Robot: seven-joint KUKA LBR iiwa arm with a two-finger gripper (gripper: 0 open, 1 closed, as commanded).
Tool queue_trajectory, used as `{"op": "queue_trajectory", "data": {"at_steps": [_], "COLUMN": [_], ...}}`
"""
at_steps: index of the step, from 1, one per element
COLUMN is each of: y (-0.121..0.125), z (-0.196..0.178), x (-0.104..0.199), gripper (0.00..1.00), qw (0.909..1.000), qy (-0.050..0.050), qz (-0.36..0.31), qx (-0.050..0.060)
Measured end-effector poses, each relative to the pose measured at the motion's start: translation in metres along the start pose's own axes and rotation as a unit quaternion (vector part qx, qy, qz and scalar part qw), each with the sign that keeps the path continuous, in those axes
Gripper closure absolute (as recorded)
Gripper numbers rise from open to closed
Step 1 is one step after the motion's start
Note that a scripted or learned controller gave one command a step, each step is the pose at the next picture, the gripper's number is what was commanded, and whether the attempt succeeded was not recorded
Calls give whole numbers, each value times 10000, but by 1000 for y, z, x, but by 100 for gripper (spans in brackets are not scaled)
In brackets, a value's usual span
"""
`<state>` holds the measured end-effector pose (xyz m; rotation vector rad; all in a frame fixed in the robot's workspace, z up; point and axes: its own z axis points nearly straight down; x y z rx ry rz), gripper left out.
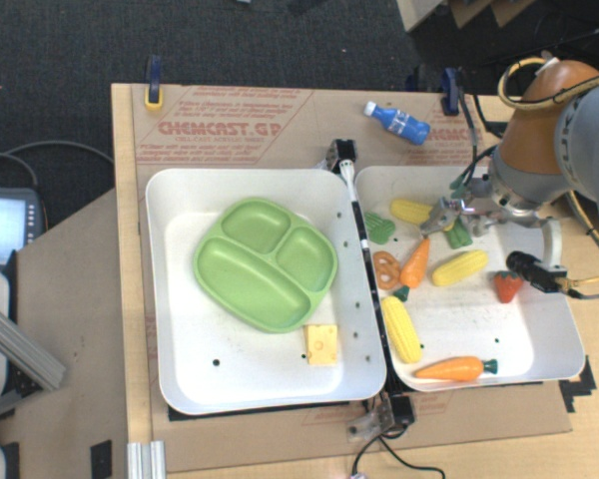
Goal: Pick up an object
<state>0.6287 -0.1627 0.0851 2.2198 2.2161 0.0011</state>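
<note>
The two-finger gripper (451, 220) hangs low in the right white bin (549, 352), over a small green plastic piece (460, 236) just above the yellow toy corn cob (459, 266). It seems placed for a grasp there; whether it is apart or clamped, I cannot tell.

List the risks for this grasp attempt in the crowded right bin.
1. The gripper sits above a small green toy packed against an orange carrot and a yellow corn cob; it may nudge neighbours or pinch two.
2. The shallow white bin's wall is low; a bumped red strawberry might roll out.
</note>
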Motion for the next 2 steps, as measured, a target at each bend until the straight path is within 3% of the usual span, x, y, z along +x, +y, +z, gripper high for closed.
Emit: {"op": "queue_trajectory", "data": {"at_steps": [1, 2], "y": [0, -10], "z": [-11, -107], "x": [2, 79], "gripper": [100, 100], "qw": [10000, 10000], "qy": [5, 21], "qz": [-2, -52], "qx": [-10, -34]}}
